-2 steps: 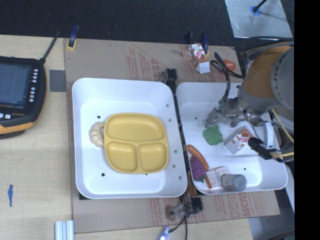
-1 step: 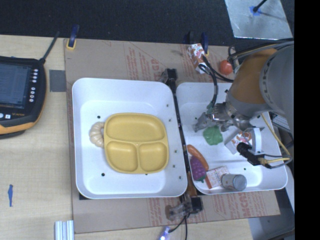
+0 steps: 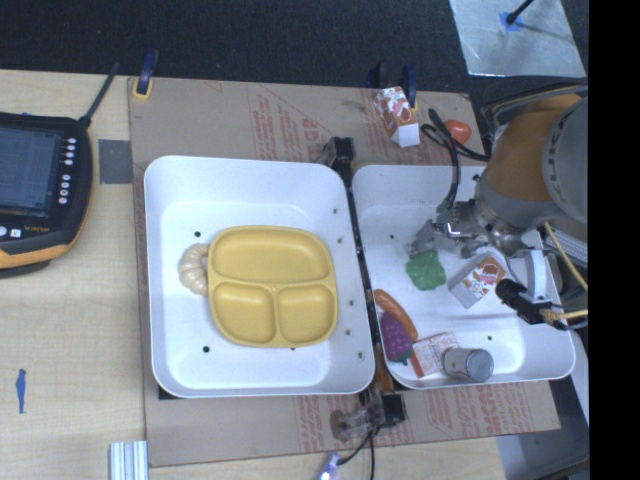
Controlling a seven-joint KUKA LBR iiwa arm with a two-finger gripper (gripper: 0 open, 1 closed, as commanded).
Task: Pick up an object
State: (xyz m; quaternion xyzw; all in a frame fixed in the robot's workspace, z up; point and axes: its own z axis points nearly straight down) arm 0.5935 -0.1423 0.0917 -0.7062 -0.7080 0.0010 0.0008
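the gripper (image 3: 440, 236) hangs over the right bin (image 3: 385, 193), just above a green object (image 3: 426, 271) — whether its fingers are open or closed, i cannot tell. a yellow tray (image 3: 272, 286) fills the left bin (image 3: 200, 183).

Light wood bench (image 3: 60, 338) along left & bottom, w/ brown cardboard sheet (image 3: 280, 118) laid flat on it. Dark carpet-like floor (image 3: 250, 13) across top. Pale grey square (image 3: 512, 23) on floor top right, blue mark on it. Orange-edged black tablet-type pendant (image 3: 35, 188) at left edge, cable running up. Small blue mark (image 3: 21, 390) on wood, lower left. Even, soft lighting.
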